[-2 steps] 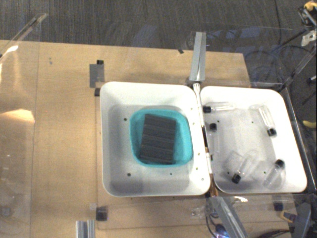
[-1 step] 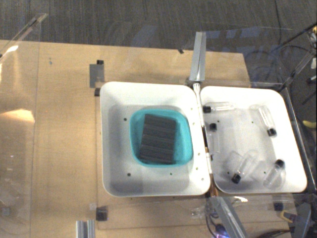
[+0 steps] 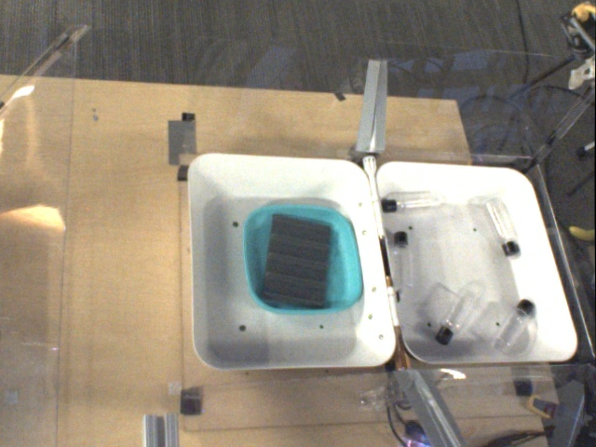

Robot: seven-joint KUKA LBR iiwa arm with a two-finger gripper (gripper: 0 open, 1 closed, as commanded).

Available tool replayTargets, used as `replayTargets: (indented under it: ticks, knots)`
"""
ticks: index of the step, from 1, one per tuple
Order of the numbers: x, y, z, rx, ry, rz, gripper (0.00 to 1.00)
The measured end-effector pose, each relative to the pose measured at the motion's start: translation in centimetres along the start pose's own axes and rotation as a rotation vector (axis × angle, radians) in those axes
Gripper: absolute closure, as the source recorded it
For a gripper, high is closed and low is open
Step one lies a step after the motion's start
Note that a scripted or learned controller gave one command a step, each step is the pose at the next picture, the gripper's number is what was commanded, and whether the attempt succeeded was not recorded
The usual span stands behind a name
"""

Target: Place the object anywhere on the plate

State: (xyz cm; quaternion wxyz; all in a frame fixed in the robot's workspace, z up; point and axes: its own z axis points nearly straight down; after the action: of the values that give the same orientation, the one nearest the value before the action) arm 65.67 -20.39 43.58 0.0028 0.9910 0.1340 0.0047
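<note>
Since the dark grey ribbed rectangular block [image 3: 298, 260] already lies flat inside the turquoise rounded-square plate [image 3: 346, 287], in the left white bin [image 3: 216, 277], little can fail. Risk: a re-grasp dragging it out. Pincer state: cannot tell. Clear capped vials [image 3: 503, 227] occupy the right bin [image 3: 549, 338].

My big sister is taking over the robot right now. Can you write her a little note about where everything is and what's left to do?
Left bin: the teal plate sits in the middle, with a dark grey ribbed block lying flat on it, fully inside the rim.
Right bin: several clear plastic tubes with black caps lie scattered about.
Done: the block looks placed on the plate, so the job seems finished.
Left: probably nothing, just check the block stays put.
</note>
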Motion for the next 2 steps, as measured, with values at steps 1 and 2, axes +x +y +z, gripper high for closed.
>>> replayTargets:
  ticks: [1, 2]
  knots:
    - [-6.4, -1.6, -0.1, 0.002, -0.001, 0.063, 0.00]
    - [0.1, 0.0, 0.0, 0.001, 0.001, 0.047, 0.00]
